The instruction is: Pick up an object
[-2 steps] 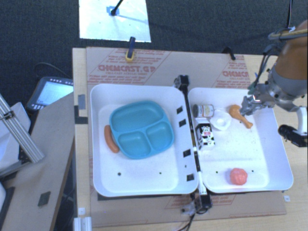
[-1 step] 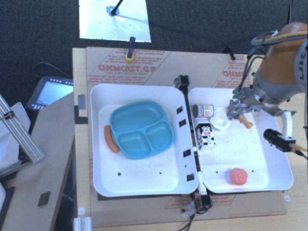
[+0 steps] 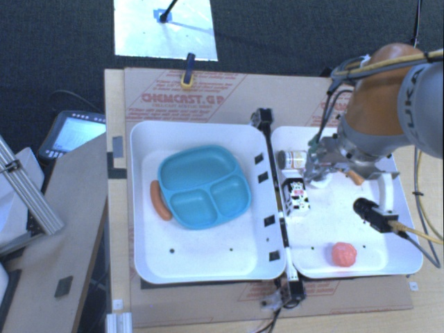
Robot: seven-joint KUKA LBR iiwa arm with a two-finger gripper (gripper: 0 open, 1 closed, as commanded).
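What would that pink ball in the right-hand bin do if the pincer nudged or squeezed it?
The pink ball looks round, so a nudge would probably send it rolling across the flat floor of the right bin. Its slightly rough, matte surface suggests foam or rubber, likely light and a little squashy. It sits apart from other items, so nothing nearby would stop it.

Both white bins look like smooth, semi-gloss moulded plastic. In the left bin, the blue divided plate is matt-to-satin plastic with soft highlights along its ridges. Just left of the plate, the orange sausage-shaped piece looks smooth and slightly shiny. Right of the plate, in the other bin, the pink ball has a dull, faintly textured surface. The sheet under the bins is matt brown cardboard with red print. Beyond it lies a bright reflective plate, apparently metal. The arm shows a glossy orange band and satin grey casing.
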